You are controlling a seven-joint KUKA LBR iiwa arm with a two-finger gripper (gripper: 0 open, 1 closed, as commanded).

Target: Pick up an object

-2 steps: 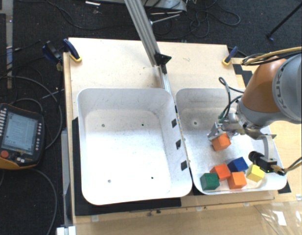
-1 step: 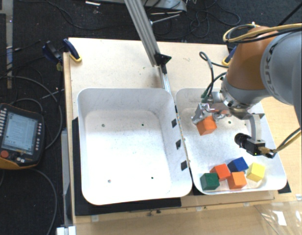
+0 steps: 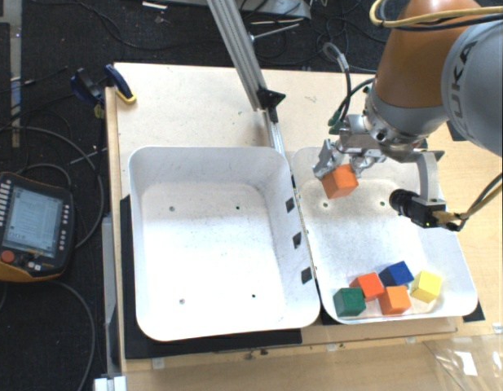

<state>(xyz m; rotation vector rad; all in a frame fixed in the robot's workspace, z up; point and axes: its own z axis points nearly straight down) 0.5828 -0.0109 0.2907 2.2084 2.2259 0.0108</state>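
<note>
I see my gripper (image 3: 343,169) clamped on an orange cube (image 3: 341,182), fingers closed against its sides. Well below it, five blocks (image 3: 387,290) cluster in the right bin (image 3: 459,255).

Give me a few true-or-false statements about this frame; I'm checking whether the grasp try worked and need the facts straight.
1. The gripper holds an orange block between its fingers. True.
2. The held block hangs over the left bin. False: it is over the right bin.
3. A green block lies near the right bin's front edge. True.
4. The yellow block sits in the left bin. False: it lies in the right bin, beside a blue block.
5. Five blocks lie in the cluster at the right bin's front. True.
</note>
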